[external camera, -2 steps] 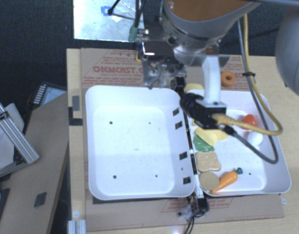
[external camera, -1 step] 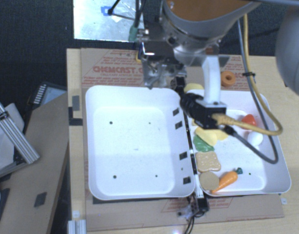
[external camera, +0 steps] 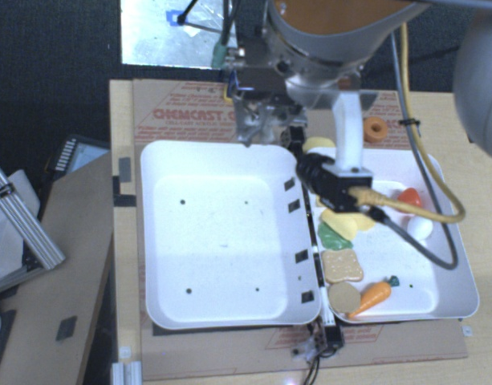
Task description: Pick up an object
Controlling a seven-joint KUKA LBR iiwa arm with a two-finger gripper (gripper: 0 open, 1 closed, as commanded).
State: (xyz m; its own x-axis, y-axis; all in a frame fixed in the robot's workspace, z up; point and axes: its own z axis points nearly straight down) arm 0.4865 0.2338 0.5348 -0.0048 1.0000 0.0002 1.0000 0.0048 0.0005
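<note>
In front corner of right bin (external camera: 442, 283): carrot (external camera: 373, 296), slanted, tip near-left, green top far-right. Round biscuit (external camera: 342, 298) at its tip, toast (external camera: 342, 265) just behind. Gripper (external camera: 268, 131) well apart at back rim, state impossible to tell.

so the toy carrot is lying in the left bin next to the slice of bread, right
Not quite. The camera view shows the toy carrot lying in the right bin, not the left one. It does lie next to the slice of bread.
</note>
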